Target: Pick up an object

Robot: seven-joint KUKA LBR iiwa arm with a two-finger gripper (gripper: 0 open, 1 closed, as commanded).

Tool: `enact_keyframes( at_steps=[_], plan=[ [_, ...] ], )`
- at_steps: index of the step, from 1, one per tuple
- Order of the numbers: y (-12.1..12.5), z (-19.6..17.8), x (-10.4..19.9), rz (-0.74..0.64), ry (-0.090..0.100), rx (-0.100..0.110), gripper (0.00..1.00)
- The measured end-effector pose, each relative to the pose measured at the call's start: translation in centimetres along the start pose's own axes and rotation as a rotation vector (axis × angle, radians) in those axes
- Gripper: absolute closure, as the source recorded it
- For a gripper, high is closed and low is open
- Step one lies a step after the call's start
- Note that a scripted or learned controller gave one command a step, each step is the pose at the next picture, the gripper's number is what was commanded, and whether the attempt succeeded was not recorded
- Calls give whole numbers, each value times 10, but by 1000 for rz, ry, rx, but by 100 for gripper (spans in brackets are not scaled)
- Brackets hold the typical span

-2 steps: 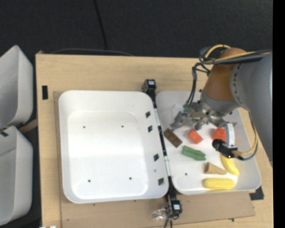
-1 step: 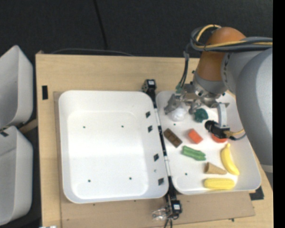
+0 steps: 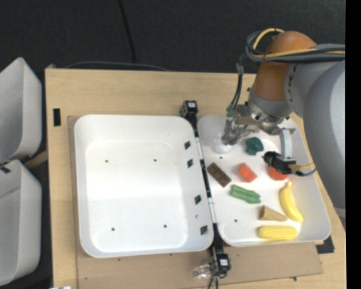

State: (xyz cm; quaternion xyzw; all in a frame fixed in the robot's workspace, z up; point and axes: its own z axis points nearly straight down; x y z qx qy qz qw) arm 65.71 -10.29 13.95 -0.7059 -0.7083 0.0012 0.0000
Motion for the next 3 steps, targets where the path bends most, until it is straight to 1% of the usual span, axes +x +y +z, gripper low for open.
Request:
enact_keyframes(
  at_steps=[1, 2, 3],
  plan=[
    [-28, 22, -31, 6, -2, -4, 100],
    [-40, -188, -33, 0, -3, -22, 100],
    [18, -224, -28, -2, -1, -12, 100]
  ],
)
